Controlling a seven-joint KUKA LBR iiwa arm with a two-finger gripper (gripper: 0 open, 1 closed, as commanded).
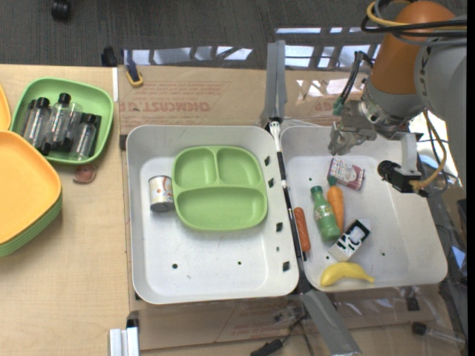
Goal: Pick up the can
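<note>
My hand hangs over the right bin, just above a small pink packet; I cannot tell how it is set. The can lies well off to the hand's far side, in the left bin, touching the green divided plate. Below the hand lie a green bottle and a carrot.
</note>
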